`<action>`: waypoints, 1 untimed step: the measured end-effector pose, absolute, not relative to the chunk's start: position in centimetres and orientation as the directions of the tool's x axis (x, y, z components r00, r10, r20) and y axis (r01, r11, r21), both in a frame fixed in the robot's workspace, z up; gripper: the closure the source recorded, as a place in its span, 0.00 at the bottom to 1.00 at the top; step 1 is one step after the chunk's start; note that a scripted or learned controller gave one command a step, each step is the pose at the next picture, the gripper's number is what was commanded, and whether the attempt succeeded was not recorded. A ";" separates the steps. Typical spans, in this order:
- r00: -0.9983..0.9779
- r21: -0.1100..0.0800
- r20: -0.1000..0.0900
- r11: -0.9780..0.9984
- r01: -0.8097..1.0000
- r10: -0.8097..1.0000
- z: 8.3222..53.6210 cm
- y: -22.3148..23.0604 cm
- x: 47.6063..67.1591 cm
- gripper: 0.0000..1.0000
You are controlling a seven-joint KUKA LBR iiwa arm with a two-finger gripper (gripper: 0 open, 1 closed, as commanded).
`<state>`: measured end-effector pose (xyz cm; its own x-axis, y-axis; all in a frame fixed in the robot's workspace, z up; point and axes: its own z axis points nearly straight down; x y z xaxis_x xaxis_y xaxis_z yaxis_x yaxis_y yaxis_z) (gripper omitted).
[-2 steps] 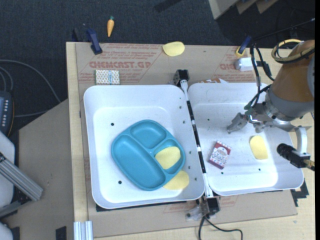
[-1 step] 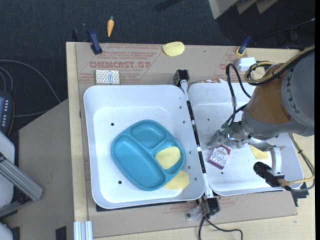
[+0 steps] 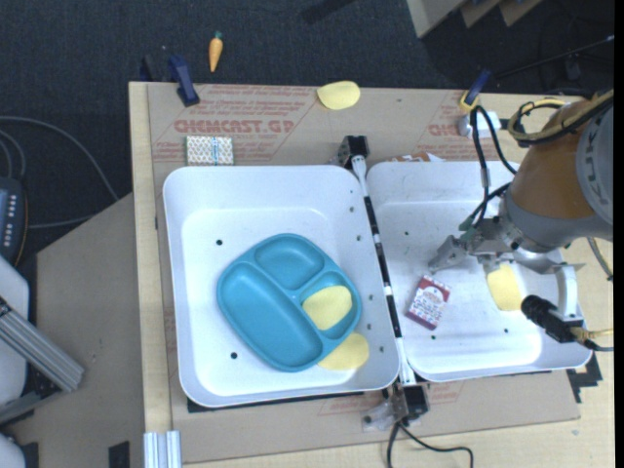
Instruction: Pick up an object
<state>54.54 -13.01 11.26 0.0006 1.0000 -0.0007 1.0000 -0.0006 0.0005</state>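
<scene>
Your bench (image 3: 146, 261) sat on dark carpet, topped with a brown printed board (image 3: 253, 125) that carried 2 shallow white bins side by side. The left bin (image 3: 195, 213) held 1 blue divided plate (image 3: 273, 305), with 1 yellow piece (image 3: 329, 305) lying in its right compartment and a 2nd yellow piece (image 3: 346, 352) on the bin floor, touching the plate's lower right edge.

In the right bin (image 3: 429, 188) you had 2 loose things: 1 small red-and-white packet (image 3: 428, 302) near the bin's left wall, and 1 pale yellow lump (image 3: 505, 287) further right. The arm (image 3: 556, 178) came in from the right, and its gripper (image 3: 466, 249) hung low over the middle of that bin. The packet lay below and a little left of the gripper, near but apart from it. The lump lay just to the gripper's lower right, close beside the wrist hardware. Nothing showed between the fingers, and you could not tell how far apart they stood.

Outside the bins, you could count 1 more yellow piece (image 3: 338, 95) on the board's far edge, 1 small patterned sachet (image 3: 210, 149), 2 blue clamps (image 3: 181, 79) at the far corners, and 1 small orange carrot-like toy (image 3: 215, 52) on the carpet.
</scene>
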 end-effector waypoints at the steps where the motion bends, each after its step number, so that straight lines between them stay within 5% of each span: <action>1: -0.001 -0.001 0.001 0.001 1.000 1.000 8.4 -9.2 51.7 0.00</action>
<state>51.68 -9.15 8.40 -0.0008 1.0000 0.0005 1.0000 0.0008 -0.0012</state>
